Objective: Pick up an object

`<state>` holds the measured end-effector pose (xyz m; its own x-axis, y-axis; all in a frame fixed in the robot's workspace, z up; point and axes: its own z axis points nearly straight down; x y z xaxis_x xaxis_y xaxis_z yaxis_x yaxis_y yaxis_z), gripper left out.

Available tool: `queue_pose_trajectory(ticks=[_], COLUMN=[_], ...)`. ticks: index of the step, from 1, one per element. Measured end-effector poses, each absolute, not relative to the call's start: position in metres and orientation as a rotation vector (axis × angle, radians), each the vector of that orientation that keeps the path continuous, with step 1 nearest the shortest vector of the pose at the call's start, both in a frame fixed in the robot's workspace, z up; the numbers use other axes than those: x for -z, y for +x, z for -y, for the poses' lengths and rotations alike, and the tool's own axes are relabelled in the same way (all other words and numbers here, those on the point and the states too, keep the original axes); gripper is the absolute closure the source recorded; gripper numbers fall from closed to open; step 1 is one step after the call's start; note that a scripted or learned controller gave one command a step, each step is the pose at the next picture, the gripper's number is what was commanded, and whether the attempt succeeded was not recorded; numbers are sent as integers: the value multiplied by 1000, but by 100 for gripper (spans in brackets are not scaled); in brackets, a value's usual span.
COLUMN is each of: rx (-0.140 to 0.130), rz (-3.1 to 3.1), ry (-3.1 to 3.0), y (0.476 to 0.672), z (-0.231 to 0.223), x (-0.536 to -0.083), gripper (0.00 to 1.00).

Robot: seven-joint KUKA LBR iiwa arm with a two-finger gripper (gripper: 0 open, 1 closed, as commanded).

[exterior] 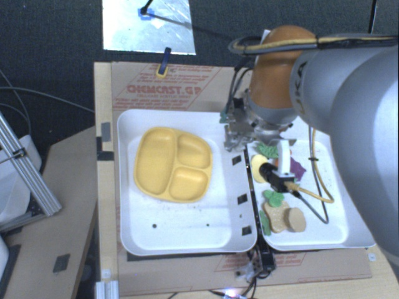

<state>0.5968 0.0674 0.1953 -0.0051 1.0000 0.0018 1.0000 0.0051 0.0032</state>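
Note:
My gripper (232, 137) hangs below the orange wrist band, over the ridge between the two bins near their far end. The right bin (333, 229) holds small play-food pieces. A green leafy piece (268, 149) and a yellow piece (257, 165) lie just right of the gripper. A purple piece (297, 169) sits further right. Toward the front lie another green piece (273, 198), a tan slab (272, 217) and a round tan disc (295, 219). Nothing shows in the gripper.
A yellow divided plate (171, 164) lies in the left bin (187, 229). The grey arm covers the right bin's far right part. A cardboard sheet (168, 86) lies under both bins, with a blue and yellow tool (164, 63) at its far edge.

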Motion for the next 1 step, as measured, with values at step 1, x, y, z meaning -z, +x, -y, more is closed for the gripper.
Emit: queue_pose_trajectory(ticks=[1], rx=[-18], rz=[-2233], ry=[2207], y=[516], z=[-120], x=[-309], gripper=[100])
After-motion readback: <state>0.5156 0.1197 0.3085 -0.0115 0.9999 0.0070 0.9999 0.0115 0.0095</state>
